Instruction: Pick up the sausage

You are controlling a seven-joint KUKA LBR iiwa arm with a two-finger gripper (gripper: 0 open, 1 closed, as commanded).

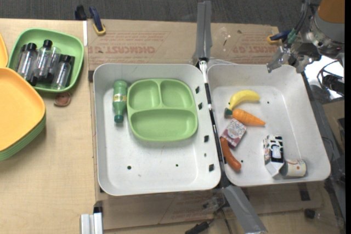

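The sausage (pixel 231 154) lies along the left wall of the right bin (pixel 307 118), well apart from the gripper (pixel 285 57), diagonally across the bin toward its near-left corner. The gripper hangs over the bin's far-right corner, holding nothing; how wide it stands cannot be told. The approach appears not yet begun. The next move calls for a long traverse, then a descent with the grip set across the sausage's narrow width. A snack packet (pixel 235 132) touches the sausage's far end, with a carrot (pixel 248 117) and banana (pixel 244 98) on the gripper's side. The wall crowds one side.
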